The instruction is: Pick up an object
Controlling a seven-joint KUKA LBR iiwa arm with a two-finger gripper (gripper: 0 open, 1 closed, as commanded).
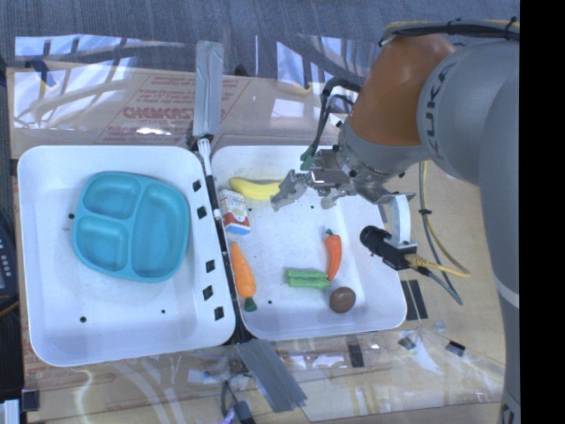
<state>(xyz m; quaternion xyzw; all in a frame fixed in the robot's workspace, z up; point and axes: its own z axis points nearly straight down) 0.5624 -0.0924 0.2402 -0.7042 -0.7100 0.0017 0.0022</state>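
Camera view: metal tool (309,191) spread beside smooth curved banana (253,188).

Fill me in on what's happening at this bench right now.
A KUKA arm reaches in from the right, its gripper hovering open over the right bin, beside a banana. It holds nothing. Also in that bin lie a small carton, two carrots, a green pod and a brown ball. The left bin holds a blue divided plate.

the arm (441,104) is cut off at the right edge. its wrist hides the right bin's (291,325) far corner. the small carton's (235,212) label is too small to read.
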